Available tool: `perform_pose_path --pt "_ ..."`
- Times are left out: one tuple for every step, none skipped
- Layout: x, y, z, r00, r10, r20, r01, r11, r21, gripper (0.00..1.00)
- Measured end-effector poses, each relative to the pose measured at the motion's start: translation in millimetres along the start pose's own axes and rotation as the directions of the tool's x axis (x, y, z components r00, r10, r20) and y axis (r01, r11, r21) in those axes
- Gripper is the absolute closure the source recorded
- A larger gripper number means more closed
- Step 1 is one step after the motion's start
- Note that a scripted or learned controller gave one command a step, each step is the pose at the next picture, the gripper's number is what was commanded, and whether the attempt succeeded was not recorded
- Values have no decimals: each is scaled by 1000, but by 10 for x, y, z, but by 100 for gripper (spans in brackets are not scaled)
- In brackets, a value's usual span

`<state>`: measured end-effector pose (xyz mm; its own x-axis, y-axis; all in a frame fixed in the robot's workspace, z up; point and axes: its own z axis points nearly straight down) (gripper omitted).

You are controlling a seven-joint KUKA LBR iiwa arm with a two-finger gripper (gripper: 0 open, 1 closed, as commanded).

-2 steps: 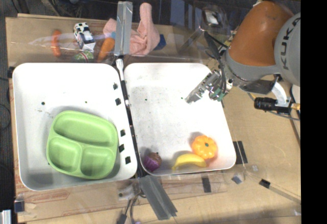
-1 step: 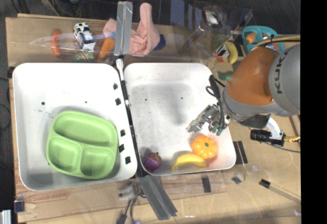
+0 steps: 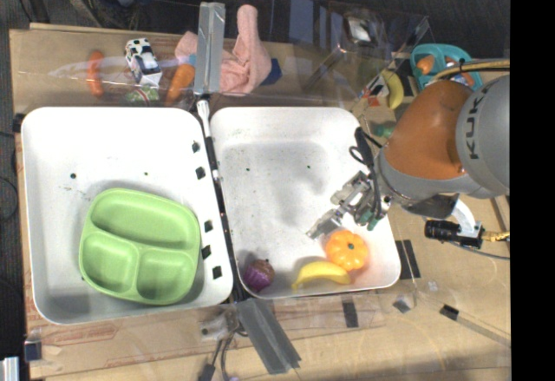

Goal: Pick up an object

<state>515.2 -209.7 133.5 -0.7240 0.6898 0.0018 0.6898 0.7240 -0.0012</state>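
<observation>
In the right bin (image 3: pixel 277 162), along its front edge, lie an orange pumpkin-like toy (image 3: pixel 346 251), a yellow banana (image 3: pixel 321 273) and a purple onion (image 3: pixel 258 272). My gripper (image 3: pixel 343 208) hangs low over the bin's right side, just above and left of the orange toy. Its fingers (image 3: pixel 329 220) point down to the left with a small gap and nothing between them. The grey arm with its orange band (image 3: pixel 427 141) comes in from the right.
The left bin (image 3: pixel 52 154) holds a green divided plate (image 3: pixel 139 244). Behind the bins lie a pink cloth (image 3: pixel 238 54), small toys (image 3: pixel 143 62) and clear plastic. Other bits sit at the back right near the arm.
</observation>
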Motion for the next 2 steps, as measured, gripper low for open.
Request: perform_pose_path --pt "268 -260 409 901 434 1 -434 901 -3 0" --pt "264 -246 310 904 428 1 -428 904 -3 100"
